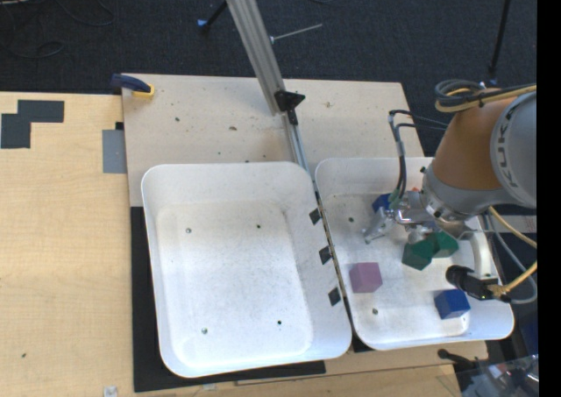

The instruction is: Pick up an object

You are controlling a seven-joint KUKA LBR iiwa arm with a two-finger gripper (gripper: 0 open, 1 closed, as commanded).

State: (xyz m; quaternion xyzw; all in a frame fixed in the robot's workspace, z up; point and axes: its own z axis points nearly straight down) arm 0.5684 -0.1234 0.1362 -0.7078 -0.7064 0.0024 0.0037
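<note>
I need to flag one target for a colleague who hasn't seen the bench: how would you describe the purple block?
Start at the right-hand white bin, the one the arm reaches into. The purple block lies on its floor near the divider with the other bin, apart from the gripper. It is the only pale purple piece; the green block and blue block sit further right.

Count: two white bins (230, 185), one arm (478, 154). Loose items in the right bin: one purple block (365, 278), one blue block (451, 303), one green block (428, 249), one small blue piece (381, 204) partly hidden.
</note>
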